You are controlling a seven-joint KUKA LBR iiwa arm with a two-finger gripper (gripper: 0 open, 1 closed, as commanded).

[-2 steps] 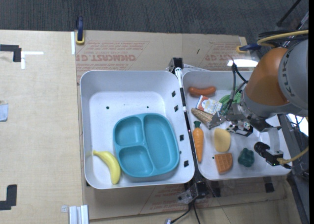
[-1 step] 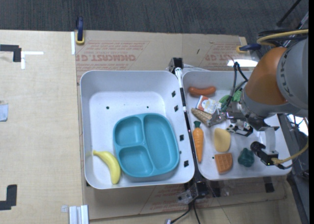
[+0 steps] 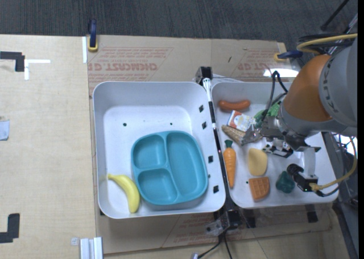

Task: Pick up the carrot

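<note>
The right bin (image 3: 327,187) was crowded. A red sausage (image 3: 234,104) lay at its far side, and a small red and white packet (image 3: 240,121) sat just near of that. A brown, bread-like piece (image 3: 231,134) lay beside the packet, touching or almost touching the carrot's green top. A yellow, potato-like lump (image 3: 257,161) sat just right of the carrot (image 3: 229,164), with an orange waffle (image 3: 259,188) nearer and a dark green thing (image 3: 284,182) further right. The carrot lay flat along the left wall of the right bin. Its long side ran far to near, green top far, thin tip near. The gripper (image 3: 257,134) hung above the packet and the lump, right of the carrot's top; I could not tell its state. The left bin (image 3: 108,116) held a blue tray (image 3: 169,167) and a banana (image 3: 128,191).
</note>
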